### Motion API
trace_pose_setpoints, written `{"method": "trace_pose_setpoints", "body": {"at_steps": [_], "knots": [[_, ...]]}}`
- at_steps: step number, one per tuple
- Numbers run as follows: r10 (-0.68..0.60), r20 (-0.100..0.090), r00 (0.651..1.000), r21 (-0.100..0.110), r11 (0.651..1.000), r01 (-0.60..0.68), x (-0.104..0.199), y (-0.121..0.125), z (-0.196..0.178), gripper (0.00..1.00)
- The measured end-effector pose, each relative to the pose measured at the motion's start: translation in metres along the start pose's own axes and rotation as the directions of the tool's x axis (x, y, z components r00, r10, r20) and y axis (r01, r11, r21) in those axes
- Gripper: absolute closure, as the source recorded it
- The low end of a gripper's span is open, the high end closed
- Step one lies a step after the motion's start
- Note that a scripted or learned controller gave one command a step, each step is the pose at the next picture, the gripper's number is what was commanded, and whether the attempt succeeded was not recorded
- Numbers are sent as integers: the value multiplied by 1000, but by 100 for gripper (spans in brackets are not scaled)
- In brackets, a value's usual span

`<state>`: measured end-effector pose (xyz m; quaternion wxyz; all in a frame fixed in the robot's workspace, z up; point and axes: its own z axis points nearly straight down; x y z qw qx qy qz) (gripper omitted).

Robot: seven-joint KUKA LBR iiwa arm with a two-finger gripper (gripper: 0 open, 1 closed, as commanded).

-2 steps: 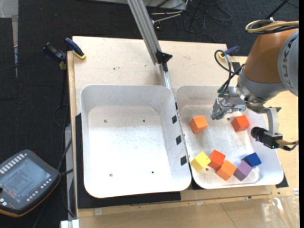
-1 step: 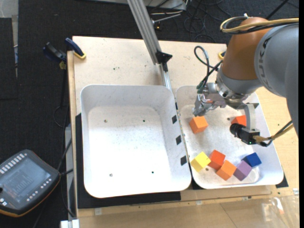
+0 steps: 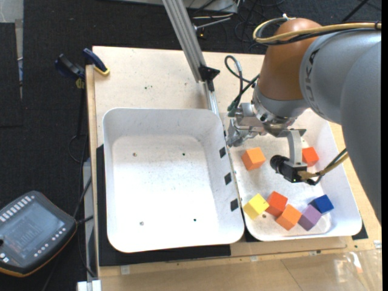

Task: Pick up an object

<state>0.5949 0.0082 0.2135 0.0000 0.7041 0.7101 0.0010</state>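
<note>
Lying across the middle of the frame, a pale speckled wooden bench top (image 3: 151, 77) is seen on a dark floor strewn with black cables along the upper edge. Two shallow white plastic bins are borne side by side: the left white bin (image 3: 121, 162) and the right white bin (image 3: 345, 220). A slanted aluminium camera pole (image 3: 185, 32) is fixed at the bench's upper middle, blue and yellow clamps (image 3: 82, 65) are seen at the upper left corner, and a grey teach pendant (image 3: 30, 232) lies at the lower left. In the right bin small cubes are scattered: an orange cube (image 3: 254, 158) near the bin's left wall, a red-orange cube (image 3: 310, 156) further right, and a cluster along the lower rim of a yellow cube (image 3: 256, 205), a red cube (image 3: 277, 202), another orange block (image 3: 289, 216), a purple cube (image 3: 310, 217) and a blue cube (image 3: 322, 204). The two-finger gripper (image 3: 242, 132) is seen low over the right bin's upper left; how far it is open cannot be told, and nothing is seen held.
</note>
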Motion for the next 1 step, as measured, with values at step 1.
{"method": "trace_pose_setpoints", "body": {"at_steps": [1], "knots": [[0,-1,1000,-3,1000,0,56,18,-18,100]]}}
